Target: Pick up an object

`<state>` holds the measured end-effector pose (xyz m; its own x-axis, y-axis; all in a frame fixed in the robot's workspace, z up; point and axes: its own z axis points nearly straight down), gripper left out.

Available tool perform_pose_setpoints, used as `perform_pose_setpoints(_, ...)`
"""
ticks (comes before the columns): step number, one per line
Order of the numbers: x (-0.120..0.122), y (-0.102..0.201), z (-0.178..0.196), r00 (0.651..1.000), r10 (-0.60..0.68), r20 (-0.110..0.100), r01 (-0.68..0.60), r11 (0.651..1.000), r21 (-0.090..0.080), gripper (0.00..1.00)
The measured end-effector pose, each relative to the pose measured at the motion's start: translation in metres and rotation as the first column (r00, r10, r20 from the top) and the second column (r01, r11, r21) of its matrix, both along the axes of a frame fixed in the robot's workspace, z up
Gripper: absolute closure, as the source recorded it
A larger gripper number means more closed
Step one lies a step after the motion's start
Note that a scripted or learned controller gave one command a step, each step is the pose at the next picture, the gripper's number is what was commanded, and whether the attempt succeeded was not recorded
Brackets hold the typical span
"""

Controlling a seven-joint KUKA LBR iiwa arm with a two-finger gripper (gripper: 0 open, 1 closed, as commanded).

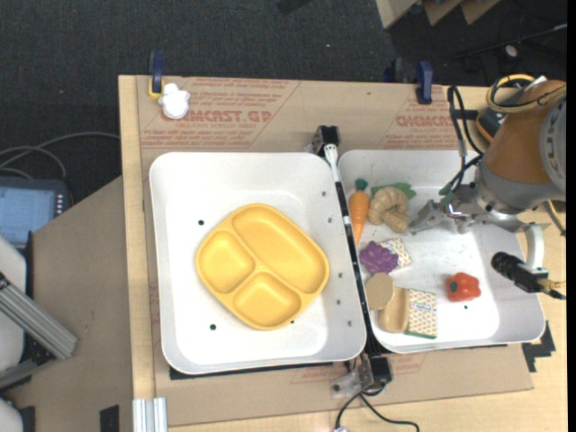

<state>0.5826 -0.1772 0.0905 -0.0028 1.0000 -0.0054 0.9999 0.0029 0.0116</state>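
Resting on the tabletop, under a cardboard sheet printed in red with "MCAST.GR" on the left part and "CHEMCAS" or similar toward the right, only partly readable. Two shallow white bins side by side on it.

Left bin: larger-looking, holding one yellow divided plate with three compartments, lying flat near the middle, nothing in its compartments.

Right bin: holding a cluster of toy foods along its left half. From larger to smaller: tan bread-like piece beside a cracker-like packet with a green edge at the near wall, touching or nearly so; beige knobbly item, perhaps ginger or a mushroom, near the far-left corner with a bit of green behind it; orange carrot with a green top, lying along the left wall; purple grape-like cluster on a pale speckled square; round tan disc just below that; red pepper-like piece with a green stem alone, well apart to the right.

Reaching in from the right, grey arm with orange band above the right bin. Claw low over the bin, just right of the beige knobbly item, metal tips pointing left. Cannot tell how far apart the tips stand, nor whether anything sits between them.

Small white object at the cardboard's far-left corner, by a blue clamp; second blue clamp on the far edge.
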Motion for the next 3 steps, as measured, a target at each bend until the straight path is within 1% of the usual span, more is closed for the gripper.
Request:
perform_pose_setpoints(1, -0.109, -0.038, -0.006, 1.0, -0.01, -0.019, 0.01, 1.0, 0.008, 0.0)
perform_pose_setpoints(2, -0.103, -0.036, 0.004, 1.0, -0.004, -0.01, 0.004, 1.0, 0.004, 1.0)
perform_pose_setpoints(3, -0.043, 0.028, -0.006, 1.0, 0.002, -0.008, -0.002, 1.0, 0.004, 1.0)
